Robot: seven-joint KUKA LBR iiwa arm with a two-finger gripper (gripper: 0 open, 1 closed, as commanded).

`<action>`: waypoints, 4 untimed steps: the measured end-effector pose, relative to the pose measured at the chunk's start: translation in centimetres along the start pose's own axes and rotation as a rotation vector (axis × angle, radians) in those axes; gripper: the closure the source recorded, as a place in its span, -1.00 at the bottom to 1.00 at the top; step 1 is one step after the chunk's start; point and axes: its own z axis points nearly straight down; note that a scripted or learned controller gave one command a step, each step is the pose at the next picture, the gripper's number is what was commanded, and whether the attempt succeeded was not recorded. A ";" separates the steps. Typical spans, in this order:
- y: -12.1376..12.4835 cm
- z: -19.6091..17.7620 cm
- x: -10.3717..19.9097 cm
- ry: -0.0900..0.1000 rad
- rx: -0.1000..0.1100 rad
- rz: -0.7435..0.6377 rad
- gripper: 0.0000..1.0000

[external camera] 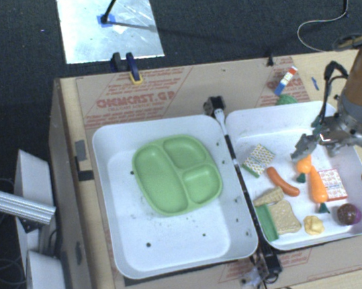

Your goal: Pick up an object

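Nothing lifted yet. Gripper (304,150) is seen low over the right bin (267,118), near its far right edge, just above the carrot (315,183); grip state cannot be told. Sausage (282,180), bread (285,216) and card (258,159) are crowded nearby. Green plate (176,174) is left in the other bin (119,152).

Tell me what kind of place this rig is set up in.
Probably a robotics lab test bench, not a kitchen: two white bins sit on a taped board, toy food such as a plastic carrot fills one, and cables trail over dark carpet.
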 end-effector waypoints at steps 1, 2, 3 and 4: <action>4.7 10.7 -2.4 0.000 0.002 0.002 -1.00; 4.9 9.4 -2.4 -0.001 -0.003 0.001 1.00; 4.9 9.5 -2.4 -0.001 -0.003 0.001 -1.00; 13.4 13.1 0.3 0.001 -0.001 -0.002 -1.00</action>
